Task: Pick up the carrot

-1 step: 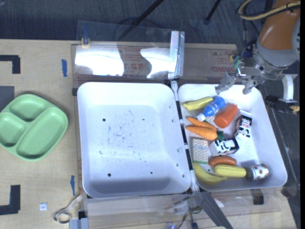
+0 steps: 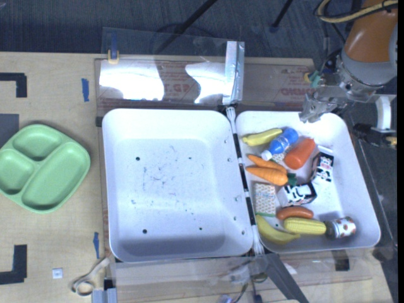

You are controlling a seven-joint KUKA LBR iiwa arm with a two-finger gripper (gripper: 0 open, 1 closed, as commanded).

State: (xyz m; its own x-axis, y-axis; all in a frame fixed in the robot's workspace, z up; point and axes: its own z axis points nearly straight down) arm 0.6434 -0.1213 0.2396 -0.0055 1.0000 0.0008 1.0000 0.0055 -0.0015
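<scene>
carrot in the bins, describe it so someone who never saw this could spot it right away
Look in the right-hand white bin, the crowded one. Along its left side, about halfway down, lies the carrot: an orange tapered piece with a green end, pointing left. It sits below the yellow banana and above the patterned packet; the orange bottle nearby is blunter.

The grey arm (image 2: 369, 40) reaches in from the right, its wrist angled downward and leftward.

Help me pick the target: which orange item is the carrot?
The tapered carrot lying mid-bin, left of the blunt orange bottle.
</scene>
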